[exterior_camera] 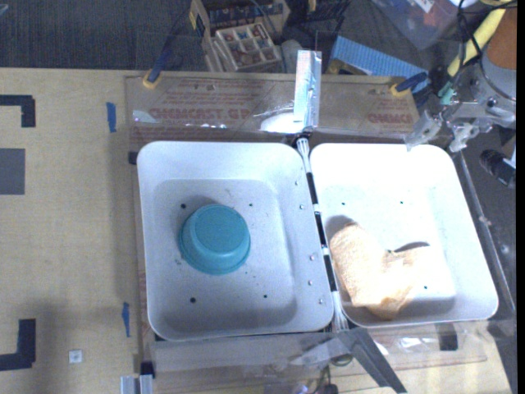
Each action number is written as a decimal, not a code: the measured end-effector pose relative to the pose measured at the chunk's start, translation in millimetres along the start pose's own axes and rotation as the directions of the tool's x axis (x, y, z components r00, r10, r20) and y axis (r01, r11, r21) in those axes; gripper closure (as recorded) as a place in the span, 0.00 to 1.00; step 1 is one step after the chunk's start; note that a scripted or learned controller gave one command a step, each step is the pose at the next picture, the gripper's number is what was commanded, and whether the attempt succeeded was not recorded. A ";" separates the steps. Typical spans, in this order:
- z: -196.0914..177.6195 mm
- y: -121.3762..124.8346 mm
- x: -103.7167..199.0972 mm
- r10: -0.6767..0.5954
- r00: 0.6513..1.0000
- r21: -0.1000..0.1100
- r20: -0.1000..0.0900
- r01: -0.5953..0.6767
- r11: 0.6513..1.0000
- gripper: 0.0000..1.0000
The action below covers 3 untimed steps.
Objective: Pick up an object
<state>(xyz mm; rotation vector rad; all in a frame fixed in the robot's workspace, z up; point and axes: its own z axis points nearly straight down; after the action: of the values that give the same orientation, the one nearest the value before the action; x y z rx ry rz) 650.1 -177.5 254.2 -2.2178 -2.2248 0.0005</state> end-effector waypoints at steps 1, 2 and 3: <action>90.8 -75.6 13.6 -0.221 0.975 0.000 -0.001 0.221 0.975 0.00; 166.1 -101.3 -4.8 -0.258 0.966 -0.007 0.003 0.258 0.966 0.00; 165.8 -74.8 39.6 -0.315 0.949 -0.011 0.006 0.315 0.949 0.00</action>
<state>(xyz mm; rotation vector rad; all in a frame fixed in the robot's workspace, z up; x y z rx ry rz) 575.1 -138.2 88.4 -1.8403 -2.5592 -0.0078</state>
